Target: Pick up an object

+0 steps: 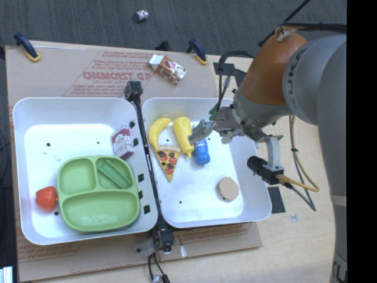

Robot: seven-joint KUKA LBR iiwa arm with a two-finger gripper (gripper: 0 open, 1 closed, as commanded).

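Note:
The right bin (253, 202) holds a yellow banana (155, 132), a second yellow piece (183, 135), a pizza slice (168, 161), a blue object (201, 154) and a round tan cookie (227, 188). My gripper (200, 132) hangs over this bin's upper middle, right beside the second yellow piece and just above the blue object. Nothing is visibly lifted. The grey arm with its orange band (268, 69) reaches in from the right and covers the bin's upper right corner.
The left bin (23, 134) carries a green divided plate (99, 193) with a green stick (115, 173), a red tomato (46, 197) and a small red-white packet (122, 141). A red-white carton (169, 69) lies on the cardboard behind the bins. Blue clamps (197, 50) line the back edge.

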